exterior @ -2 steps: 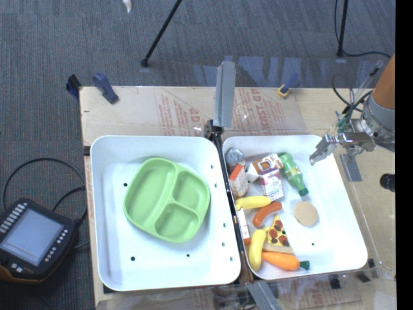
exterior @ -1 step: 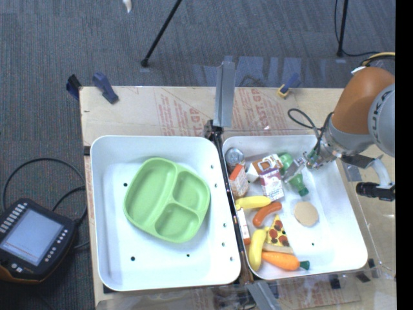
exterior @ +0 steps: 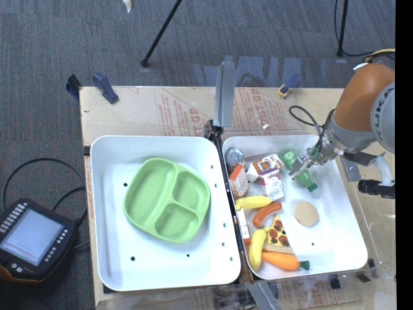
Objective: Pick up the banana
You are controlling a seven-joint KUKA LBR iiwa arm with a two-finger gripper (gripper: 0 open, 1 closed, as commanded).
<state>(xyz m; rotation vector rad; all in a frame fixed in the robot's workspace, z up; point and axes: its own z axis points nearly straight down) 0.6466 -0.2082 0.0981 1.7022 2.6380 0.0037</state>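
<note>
The gripper (exterior: 308,165) hovers by the right bin's (exterior: 352,231) far edge, above a green toy (exterior: 310,185); its grip cannot be told. The banana (exterior: 253,202) lies untouched against the bin's left wall, crowded among toy foods. No carton (exterior: 270,175) lettering is legible.

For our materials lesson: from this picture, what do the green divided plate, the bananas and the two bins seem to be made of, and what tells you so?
Green divided plate: looks like moulded plastic, matt; even colour, rounded compartment walls.
Bananas: probably toy plastic; flat uniform yellow, smooth skin without marks.
Left bin and right bin: likely thin formed plastic, slightly glossy; rounded corners, soft highlights. Metal cannot be ruled out.
</note>
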